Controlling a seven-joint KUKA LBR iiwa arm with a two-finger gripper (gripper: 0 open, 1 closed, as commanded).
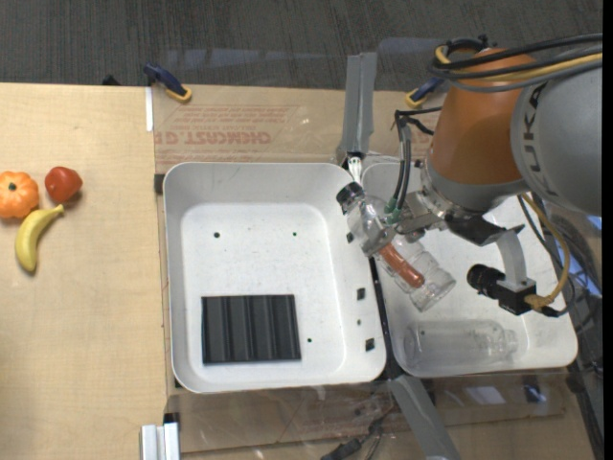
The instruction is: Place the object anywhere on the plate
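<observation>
You see the gripper [387,241] low over the left side of the right bin [548,341], just beside the wall that it shares with the left bin [173,257]; how far it is open you cannot tell, because clear parts and glare blur it. Directly at it is the object [404,268], a small orange-red, stick-like thing; its long axis runs on a slant, the far end pointing left toward the shared wall, the near end pointing right into the right bin; whether it is really gripped, you cannot tell.

The plate [251,329], black and ribbed, lies flat in the near part of the left bin, well apart from the object, with the shared wall between them. A clear bottle [458,341] lies on its side in the near part of the right bin, near the object. The arm [479,132] covers the far part of this bin. Far left on the bench [86,353] sit an orange [14,195], a red fruit [63,183] and a banana [33,239], close together.
</observation>
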